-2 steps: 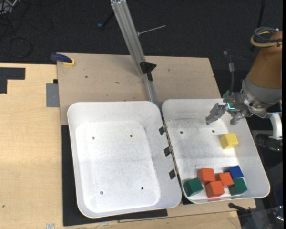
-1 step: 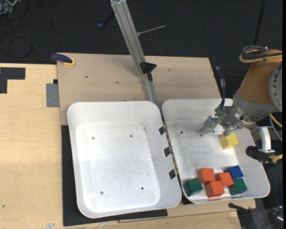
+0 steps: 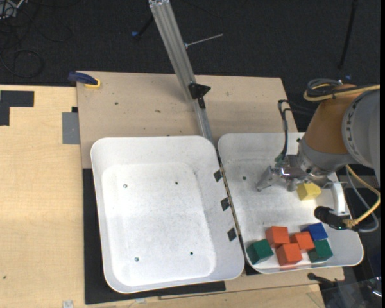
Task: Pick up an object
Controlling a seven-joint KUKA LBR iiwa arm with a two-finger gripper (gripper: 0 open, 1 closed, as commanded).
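My gripper (image 3: 283, 183) hangs low over the middle of the right bin (image 3: 256, 153), and it is open. One metal finger (image 3: 264, 181) splays out to the left, close to the bin floor. A yellow block (image 3: 308, 190) lies just to the right of the gripper, under the wrist's edge and touching or nearly touching it; nothing shows between the fingers. Near the bin's front edge sits a cluster of blocks: three orange ones (image 3: 289, 242), two green ones (image 3: 260, 250) and a blue one (image 3: 317, 231).
The left bin (image 3: 115, 153) lies beside the right one, with black clips (image 3: 224, 203) along the shared rim. A slanted metal rail (image 3: 179, 56) rises behind the bins. Cables (image 3: 346, 217) hang off the arm at the right.
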